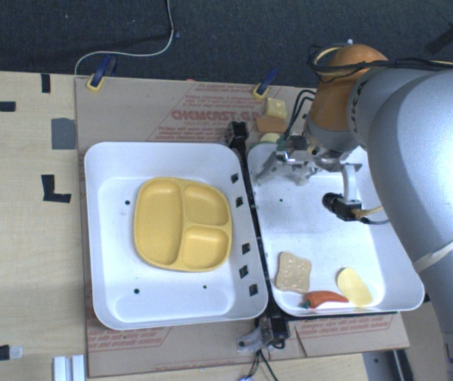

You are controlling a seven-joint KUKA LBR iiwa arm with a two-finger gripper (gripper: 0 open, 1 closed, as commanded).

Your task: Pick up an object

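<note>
Toast slice [293, 271] lies in the right bin [401, 292], arm bent above, tool [289, 161] state unclear.

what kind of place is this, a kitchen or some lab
Probably a robot lab bench: a grey robot arm reaches over two white bins, toy food lies in one, and clamps hold cardboard down.

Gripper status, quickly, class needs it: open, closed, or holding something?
Gripper: cannot be told from the camera view; it sits low at the far end of the right bin, away from the toast piece.
</note>
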